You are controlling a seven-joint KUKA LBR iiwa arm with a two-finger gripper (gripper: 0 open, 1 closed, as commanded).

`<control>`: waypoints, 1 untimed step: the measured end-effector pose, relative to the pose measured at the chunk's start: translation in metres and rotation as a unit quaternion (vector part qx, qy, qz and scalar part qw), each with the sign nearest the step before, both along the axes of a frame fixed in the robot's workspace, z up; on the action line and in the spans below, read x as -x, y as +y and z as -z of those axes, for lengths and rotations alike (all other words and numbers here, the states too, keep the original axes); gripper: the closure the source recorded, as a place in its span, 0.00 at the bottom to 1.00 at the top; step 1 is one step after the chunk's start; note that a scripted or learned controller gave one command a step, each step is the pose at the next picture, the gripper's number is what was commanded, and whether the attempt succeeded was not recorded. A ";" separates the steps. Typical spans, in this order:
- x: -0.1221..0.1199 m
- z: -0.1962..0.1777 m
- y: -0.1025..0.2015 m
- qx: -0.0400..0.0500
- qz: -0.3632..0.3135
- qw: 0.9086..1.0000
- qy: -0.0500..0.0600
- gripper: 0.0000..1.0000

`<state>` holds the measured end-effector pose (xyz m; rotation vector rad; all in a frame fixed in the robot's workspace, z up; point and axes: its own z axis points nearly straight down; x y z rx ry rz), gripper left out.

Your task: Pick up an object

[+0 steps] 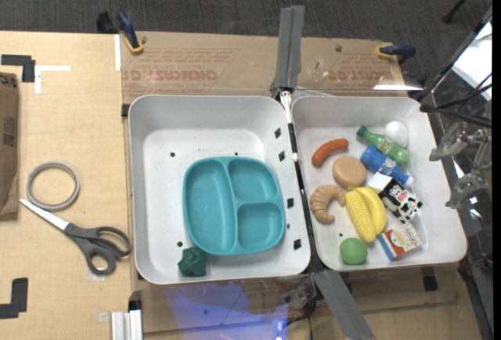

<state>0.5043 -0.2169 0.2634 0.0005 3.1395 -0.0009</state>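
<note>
A green ball (354,251) sat at the right bin's (446,252) near edge, corn (365,210) and a croissant (326,201) behind it, a sausage (329,150) and bottle (383,146) farther back. The jaws' state could not be told.

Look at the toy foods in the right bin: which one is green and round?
The green ball-shaped fruit at the near edge of the right bin, just below the yellow corn. The green bottle is long, not round.

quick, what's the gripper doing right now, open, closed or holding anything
Gripper: at the right edge of the right bin; open or closed cannot be told, and no object is seen in it.
</note>
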 end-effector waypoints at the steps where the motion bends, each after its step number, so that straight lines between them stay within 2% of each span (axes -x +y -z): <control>1: 0.015 0.146 -0.006 0.004 -0.035 0.999 -0.010 0.00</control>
